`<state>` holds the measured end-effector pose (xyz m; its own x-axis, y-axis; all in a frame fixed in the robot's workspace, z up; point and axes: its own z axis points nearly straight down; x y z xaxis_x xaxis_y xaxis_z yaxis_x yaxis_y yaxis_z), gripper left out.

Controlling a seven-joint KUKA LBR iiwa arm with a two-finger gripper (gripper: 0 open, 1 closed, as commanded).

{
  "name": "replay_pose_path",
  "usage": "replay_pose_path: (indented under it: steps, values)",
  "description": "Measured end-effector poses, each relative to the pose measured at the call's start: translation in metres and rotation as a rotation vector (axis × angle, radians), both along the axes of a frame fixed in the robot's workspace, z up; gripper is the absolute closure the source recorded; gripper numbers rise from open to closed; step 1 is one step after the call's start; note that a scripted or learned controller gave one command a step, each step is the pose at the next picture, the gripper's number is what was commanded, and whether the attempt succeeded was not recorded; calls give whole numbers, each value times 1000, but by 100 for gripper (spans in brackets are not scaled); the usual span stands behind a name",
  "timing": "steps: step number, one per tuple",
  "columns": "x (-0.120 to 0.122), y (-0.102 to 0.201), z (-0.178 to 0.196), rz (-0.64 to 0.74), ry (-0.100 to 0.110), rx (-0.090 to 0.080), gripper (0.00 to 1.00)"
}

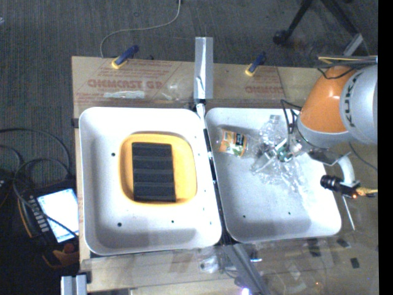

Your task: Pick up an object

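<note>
Camera view shows the gripper [284, 152] low in the right white bin [245, 220], on a crumpled clear plastic wrapper [279, 165]; its grasp I cannot tell. Just beside lies a small orange-and-green packet [232, 142]. The left white bin [98, 226] holds a yellow tray with a black ribbed block [153, 172]. 2 bins rest on a wooden bench [123, 82] over dark carpet [61, 17].

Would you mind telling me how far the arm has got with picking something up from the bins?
Done: the arm has reached over the right bin, above the crumpled clear plastic. In hand: nothing can be seen lifted; the plastic and the small orange-and-green packet lie on the bin floor, and the yellow tray with its black insert sits in the left bin. Left: grasping and raising an object.
</note>
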<state>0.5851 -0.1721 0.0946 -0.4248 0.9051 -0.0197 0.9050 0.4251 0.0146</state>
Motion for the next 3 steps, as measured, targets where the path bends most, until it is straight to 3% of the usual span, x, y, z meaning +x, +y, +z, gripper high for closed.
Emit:
replay_pose_path:
  steps: [1,2,3]
  values:
    - [36,-31,-1,-89,15,13,0]
    - [36,-30,9,-88,17,13,100]
    - [-37,2,1,-114,-2,5,100]
